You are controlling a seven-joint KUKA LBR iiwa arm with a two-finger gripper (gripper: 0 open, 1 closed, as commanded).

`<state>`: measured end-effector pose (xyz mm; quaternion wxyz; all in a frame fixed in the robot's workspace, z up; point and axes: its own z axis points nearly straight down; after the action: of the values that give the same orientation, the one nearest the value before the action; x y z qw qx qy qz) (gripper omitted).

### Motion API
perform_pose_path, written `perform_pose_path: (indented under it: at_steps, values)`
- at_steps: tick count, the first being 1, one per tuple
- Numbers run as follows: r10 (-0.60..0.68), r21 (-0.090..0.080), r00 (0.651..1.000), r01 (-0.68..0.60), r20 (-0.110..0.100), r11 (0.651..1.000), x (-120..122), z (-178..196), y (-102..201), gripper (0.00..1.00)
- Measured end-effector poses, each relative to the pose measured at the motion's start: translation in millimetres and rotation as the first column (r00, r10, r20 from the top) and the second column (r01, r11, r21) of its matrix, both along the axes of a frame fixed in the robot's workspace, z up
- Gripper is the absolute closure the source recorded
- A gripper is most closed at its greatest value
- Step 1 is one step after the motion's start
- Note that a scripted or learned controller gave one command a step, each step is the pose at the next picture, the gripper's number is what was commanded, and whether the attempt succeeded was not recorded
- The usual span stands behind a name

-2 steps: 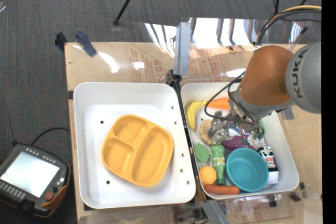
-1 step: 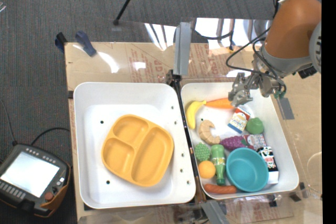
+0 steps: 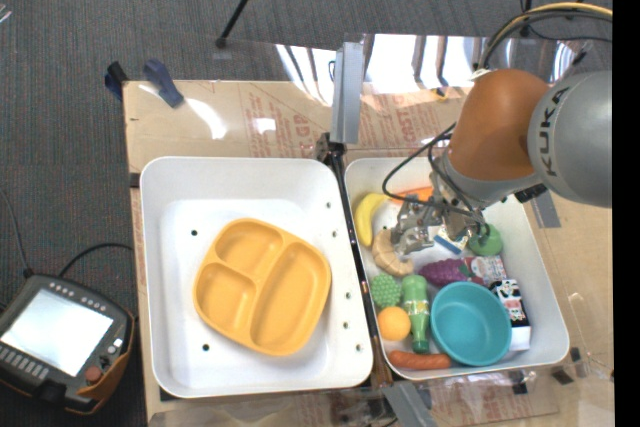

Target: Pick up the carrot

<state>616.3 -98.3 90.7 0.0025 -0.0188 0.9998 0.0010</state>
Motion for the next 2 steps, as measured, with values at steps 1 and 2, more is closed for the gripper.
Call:
perform_pose_path:
  at_steps: [1,2]
  values:
    - [-0.130,0.002,0.991,0.130,0.007,0.992,-27.6,102.6,74.4,1.00]
    - [0.260,-0.006,0.966,-0.260,0.006,0.966,-40.2,218.1,23.7,1.00]
